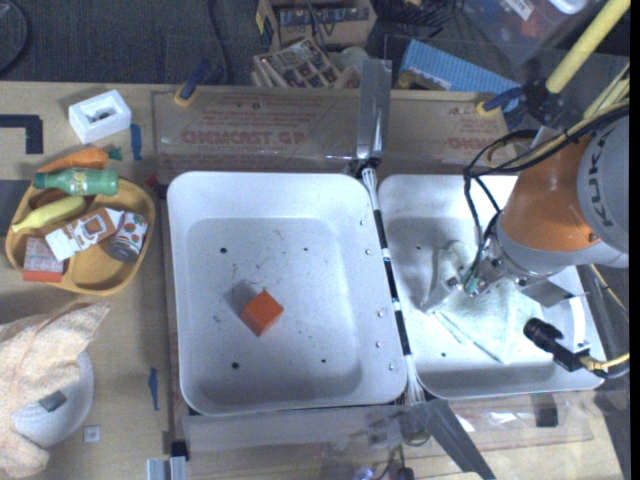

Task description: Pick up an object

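The claw (468, 284) hangs low over the right bin (420, 203), under the orange band (545, 218) of the arm, and whether it is open, closed or gripping anything cannot be told from this angle — the tip is small and half lost against the white floor and some pale, see-through stuff lying beside and below it. The one plain thing to pick is the orange block (264, 311), and it lies well off to the claw's left in the camera view and a little nearer the front edge of the bench, in the left bin (200, 208), with the ridge where the two bins meet standing between claw and block. The block sits alone on the floor of its bin, turned cornerwise, with no long side to speak of, so as I judge it the coming move turns mostly on crossing that ridge and coming down square over the block — any turn of the wrist matters less. There is only this one arm to do it. As for writing, the arm's grey casing (612, 183) above the claw shows letters that read as "KUK", cut off at the edge; the clear panel (260, 128) behind the bins carries faint reddish lettering too washed out to read for certain.
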Controlling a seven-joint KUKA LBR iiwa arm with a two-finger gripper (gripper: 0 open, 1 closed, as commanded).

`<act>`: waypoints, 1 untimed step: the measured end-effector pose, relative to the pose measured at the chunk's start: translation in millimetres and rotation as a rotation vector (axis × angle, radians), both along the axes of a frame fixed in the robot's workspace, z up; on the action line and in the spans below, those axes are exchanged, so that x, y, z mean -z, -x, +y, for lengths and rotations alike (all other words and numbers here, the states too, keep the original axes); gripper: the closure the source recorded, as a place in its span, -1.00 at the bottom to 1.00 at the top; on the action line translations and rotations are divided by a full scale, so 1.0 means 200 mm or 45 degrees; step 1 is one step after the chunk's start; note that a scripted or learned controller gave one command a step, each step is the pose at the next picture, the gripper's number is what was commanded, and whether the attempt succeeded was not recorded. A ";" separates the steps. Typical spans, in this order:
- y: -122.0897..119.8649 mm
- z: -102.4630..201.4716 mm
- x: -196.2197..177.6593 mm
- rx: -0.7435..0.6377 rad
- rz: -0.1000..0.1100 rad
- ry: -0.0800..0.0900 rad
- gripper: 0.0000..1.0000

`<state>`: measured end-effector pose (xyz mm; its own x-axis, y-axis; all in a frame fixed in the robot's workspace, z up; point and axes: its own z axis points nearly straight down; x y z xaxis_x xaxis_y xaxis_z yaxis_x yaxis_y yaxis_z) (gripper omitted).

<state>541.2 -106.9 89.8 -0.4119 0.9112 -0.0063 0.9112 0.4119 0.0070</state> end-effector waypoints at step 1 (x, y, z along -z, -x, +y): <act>-0.25 -0.02 0.00 0.047 -0.002 -0.001 -1.00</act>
